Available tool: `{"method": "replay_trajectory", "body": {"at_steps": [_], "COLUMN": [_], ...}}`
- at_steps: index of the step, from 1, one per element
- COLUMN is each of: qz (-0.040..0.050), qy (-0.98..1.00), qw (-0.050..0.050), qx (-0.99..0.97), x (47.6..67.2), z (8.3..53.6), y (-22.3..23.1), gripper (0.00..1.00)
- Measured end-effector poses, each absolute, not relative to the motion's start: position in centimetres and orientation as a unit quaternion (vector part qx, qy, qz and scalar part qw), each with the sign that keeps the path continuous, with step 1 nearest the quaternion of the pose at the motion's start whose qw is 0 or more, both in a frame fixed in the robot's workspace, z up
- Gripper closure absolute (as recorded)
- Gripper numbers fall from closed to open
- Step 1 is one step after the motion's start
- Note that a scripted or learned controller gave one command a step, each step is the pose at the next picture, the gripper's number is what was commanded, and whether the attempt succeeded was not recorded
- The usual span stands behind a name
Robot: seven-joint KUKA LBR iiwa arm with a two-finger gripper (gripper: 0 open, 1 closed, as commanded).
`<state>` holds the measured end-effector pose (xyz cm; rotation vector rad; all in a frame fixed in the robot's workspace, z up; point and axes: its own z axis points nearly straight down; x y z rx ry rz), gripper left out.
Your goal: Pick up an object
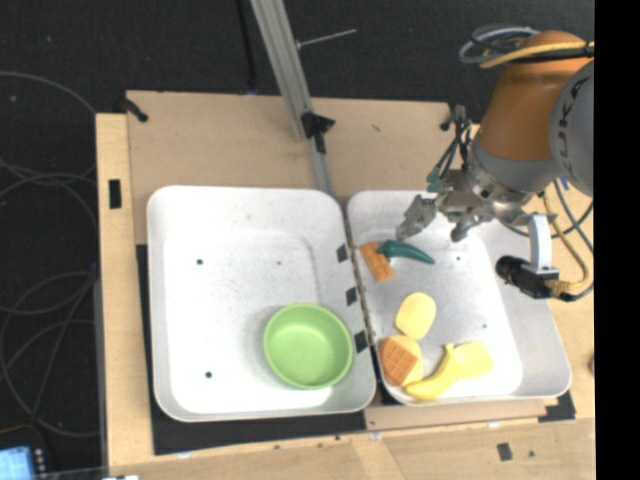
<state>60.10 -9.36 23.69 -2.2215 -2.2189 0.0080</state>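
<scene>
The gripper [437, 219] hangs over the far part of the right bin [520, 343], near that bin's far-left corner, at the end of the grey arm [525, 118] with its orange band, which reaches in from the right. Its two fingers [413, 216] stand apart, one toward the divider between the bins and the other toward the bin's middle, and nothing sits between them. Just below the finger nearer the divider lies a dark green curved piece [409, 253], close to the fingertip; whether the two touch cannot be made out. Beside it, against the left wall of the right bin, rests a small orange block [376, 262], tilted. Nearer the middle of this bin lies a rounded yellow object [416, 315]. At the near-left corner of the right bin sits an orange waffle-patterned piece [400, 359], and touching its right side is a yellow banana-shaped object [455, 367] that stretches along the near edge. The left bin [215, 258] holds a light green bowl [308, 344], upright, close to its near-right corner and just beside the divider. Both bins rest side by side on the tan bench [220, 138]. A grey metal pole [285, 63] slants from the top edge of the view down to the far end of the divider between the bins.
</scene>
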Motion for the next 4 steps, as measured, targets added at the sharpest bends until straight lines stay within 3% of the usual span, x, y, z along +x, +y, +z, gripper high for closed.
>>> {"method": "replay_trajectory", "body": {"at_steps": [2,3,4], "qz": [0.0009,-0.002,-0.0027], "qy": [-0.706,-0.705,-0.708], "qw": [-0.001,-0.001,-0.003], "qx": [-0.708,-0.709,-0.706], "x": [59.1,59.2,59.3], "z": [14.2,15.3,21.8], "y": [-10.0,-10.0,-9.8], "gripper": [0.0,1.0,1.0]}}
